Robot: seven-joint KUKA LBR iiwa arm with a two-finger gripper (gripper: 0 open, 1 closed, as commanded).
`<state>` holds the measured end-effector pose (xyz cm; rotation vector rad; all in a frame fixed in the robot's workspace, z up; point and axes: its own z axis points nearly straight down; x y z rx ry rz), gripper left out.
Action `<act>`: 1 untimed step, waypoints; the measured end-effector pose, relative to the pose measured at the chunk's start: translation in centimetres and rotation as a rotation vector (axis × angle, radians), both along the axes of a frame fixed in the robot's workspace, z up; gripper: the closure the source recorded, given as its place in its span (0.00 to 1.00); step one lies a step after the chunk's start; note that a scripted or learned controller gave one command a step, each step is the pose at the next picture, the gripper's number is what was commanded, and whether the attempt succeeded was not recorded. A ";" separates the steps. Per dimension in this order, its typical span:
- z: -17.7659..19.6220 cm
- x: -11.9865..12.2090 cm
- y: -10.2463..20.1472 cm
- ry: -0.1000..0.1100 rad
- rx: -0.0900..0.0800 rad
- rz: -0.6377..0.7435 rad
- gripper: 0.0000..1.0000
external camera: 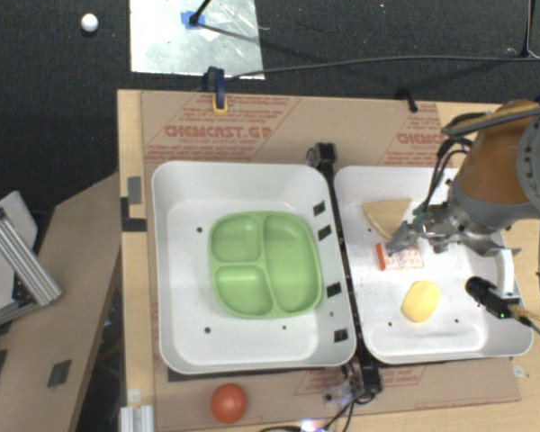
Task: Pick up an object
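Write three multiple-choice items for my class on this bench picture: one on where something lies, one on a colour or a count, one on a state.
1. Where does the green divided plate lie?
A. left bin
B. right bin
C. on the cardboard outside the bins

2. What colour is the round object in the right bin?
A. blue
B. yellow
C. black

3. How does the gripper stand?
A. over the left bin
B. off the bench
C. low over the right bin, near the tan wedge

Answers: 1 A, the plate sits in the middle of the left bin. 2 B, it is plainly yellow. 3 C, the arm reaches in from the right and ends beside the wedge.
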<state>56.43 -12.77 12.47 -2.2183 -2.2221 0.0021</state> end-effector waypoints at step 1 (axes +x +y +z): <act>-4.2 0.0 0.1 -0.001 0.000 0.000 0.00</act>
